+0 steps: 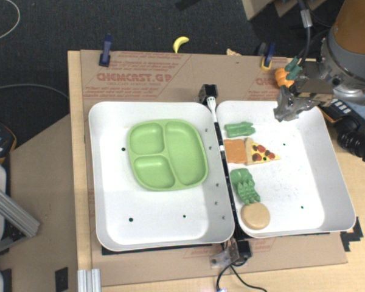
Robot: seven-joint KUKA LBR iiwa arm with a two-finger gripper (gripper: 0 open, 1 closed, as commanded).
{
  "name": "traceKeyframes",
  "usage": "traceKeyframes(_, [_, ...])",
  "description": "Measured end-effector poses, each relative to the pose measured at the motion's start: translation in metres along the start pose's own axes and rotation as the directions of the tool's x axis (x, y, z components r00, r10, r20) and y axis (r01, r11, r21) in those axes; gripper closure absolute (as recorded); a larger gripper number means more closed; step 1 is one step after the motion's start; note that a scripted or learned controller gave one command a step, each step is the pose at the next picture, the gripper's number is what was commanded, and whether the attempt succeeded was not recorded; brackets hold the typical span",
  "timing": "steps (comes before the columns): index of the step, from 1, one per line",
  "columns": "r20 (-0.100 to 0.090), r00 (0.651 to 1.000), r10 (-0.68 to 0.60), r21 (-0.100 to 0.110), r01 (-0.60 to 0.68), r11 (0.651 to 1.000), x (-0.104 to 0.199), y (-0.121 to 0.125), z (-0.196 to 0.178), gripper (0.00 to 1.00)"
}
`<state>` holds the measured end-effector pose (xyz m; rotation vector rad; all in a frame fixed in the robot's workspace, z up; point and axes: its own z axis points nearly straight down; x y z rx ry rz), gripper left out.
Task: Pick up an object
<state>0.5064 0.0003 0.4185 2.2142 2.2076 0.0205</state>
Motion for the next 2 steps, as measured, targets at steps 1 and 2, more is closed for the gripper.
traceKeyframes(1, [0.0,1.0,-0.002,0.03,0.002,1.0,0.004,0.04,0.118,1.0])
traceKeyframes(2, [-0.005,1.0,-0.011,0.01,0.011,1.0,0.064,0.029,0.039,1.0])
